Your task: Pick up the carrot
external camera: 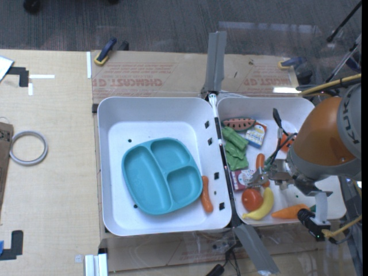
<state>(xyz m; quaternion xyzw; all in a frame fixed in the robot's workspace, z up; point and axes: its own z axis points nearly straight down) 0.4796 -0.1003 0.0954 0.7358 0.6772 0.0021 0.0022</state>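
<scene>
Gripper (265, 176) is low in the right bin (261, 99), over a pink packet (244, 178); can't tell whether it's spread or closed from this angle. Just below it sit the tomato (251, 199) and banana (261, 207). The carrot (289, 213) lies flat beside the banana's tip, at the bin's near edge, partly under the arm. Suggest: shift toward the near edge, align the grasp across the carrot's thick middle, and descend clear of the banana. The orange stick (206, 194) in the left bin (109, 154) is a likely decoy.

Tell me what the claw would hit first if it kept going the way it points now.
Likely the tomato or the banana beside it, below the claw; depth is unclear. The carrot lies off to the side.
</scene>
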